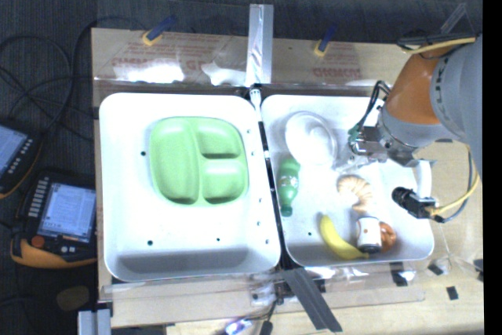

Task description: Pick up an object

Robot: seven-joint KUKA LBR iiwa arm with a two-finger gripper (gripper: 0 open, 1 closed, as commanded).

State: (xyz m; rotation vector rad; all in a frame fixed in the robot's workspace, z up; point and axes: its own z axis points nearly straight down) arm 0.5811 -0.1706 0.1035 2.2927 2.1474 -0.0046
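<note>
The arm's wrist hangs over the upper right part of the right bin (271, 169), and the pincer (354, 147) sits at its lower end, though the wrist body hides whether it is apart or together, so I cannot tell, and nothing can be seen clamped in it. By that showing, the pick is not yet done: every candidate object lies on the bin floor. Just to the pincer's left rests a clear bowl (311, 139), close enough that it may be the aim, but that is only a guess. Directly below the pincer, near it, lies a croissant (355, 187); further below sit a small can-like object (369, 233) with a reddish-brown thing touching its right side, and a banana (337, 239) just to their left. Down and to the left of the pincer, along the bin's dividing wall, lies a green bottle (287, 183). Well away to the left, in the left bin (125, 247), sits a green divided plate (198, 159). What remains, as I judge it, is everything that matters: settling over one object, closing on it, and lifting it free of the bin.
</note>
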